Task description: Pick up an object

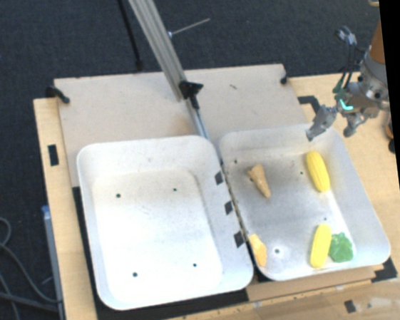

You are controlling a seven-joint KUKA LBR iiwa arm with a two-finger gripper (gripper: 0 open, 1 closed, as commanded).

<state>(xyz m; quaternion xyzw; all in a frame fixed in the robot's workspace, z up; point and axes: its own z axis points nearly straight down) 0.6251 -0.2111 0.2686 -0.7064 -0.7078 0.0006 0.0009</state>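
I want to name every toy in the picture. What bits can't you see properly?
- Arm: cut off by the camera view's right edge, above the gripper.
- Green thing in the right bin: too small and blurred to name; a yellow corn lies against it.
- Orange thing at the bin's left wall: too small to name.

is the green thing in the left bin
No, the green thing lies in the right bin, at its near right corner beside a yellow corn cob.
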